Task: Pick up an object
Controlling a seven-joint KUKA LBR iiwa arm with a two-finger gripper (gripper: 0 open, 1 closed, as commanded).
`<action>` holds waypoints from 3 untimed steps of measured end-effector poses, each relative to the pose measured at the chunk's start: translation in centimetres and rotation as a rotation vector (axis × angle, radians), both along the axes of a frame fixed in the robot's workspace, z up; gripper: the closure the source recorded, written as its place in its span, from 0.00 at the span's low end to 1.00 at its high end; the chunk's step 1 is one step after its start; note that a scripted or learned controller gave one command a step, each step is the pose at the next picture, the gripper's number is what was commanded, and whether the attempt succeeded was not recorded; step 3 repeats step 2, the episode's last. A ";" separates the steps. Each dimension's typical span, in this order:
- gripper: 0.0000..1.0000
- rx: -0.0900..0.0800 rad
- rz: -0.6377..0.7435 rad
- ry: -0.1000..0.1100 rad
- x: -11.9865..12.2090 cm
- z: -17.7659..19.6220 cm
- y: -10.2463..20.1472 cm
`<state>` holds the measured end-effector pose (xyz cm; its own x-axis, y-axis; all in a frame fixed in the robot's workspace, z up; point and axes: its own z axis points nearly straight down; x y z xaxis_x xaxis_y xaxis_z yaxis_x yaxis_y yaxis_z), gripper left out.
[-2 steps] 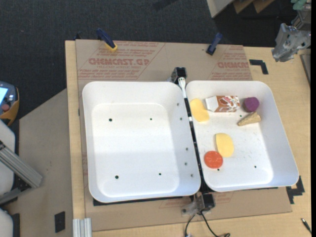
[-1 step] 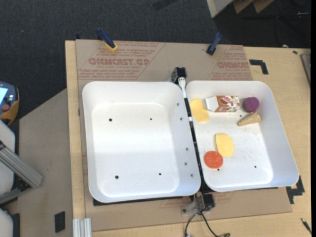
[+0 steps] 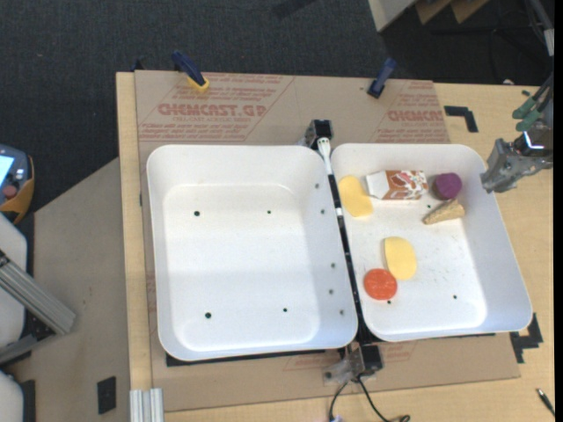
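Purple ball (image 3: pixel 449 185), nearest of the items in the right bin (image 3: pixel 506 262), lies just left of the gripper (image 3: pixel 503 172), which hovers at the bin's far right rim; finger state cannot be determined.

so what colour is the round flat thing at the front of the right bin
Red-orange disc, camera view.

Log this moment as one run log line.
end effector: over right bin edge | purple ball: in bin, ungrasped | stage: approach
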<state>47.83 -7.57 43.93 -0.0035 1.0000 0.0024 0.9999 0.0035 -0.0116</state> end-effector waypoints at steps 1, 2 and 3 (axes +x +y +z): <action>1.00 -0.004 -0.001 -0.025 0.2 10.1 1.1; 0.00 -0.003 -0.003 -0.013 0.1 9.5 1.0; 0.00 -0.003 -0.003 -0.013 0.1 9.5 1.0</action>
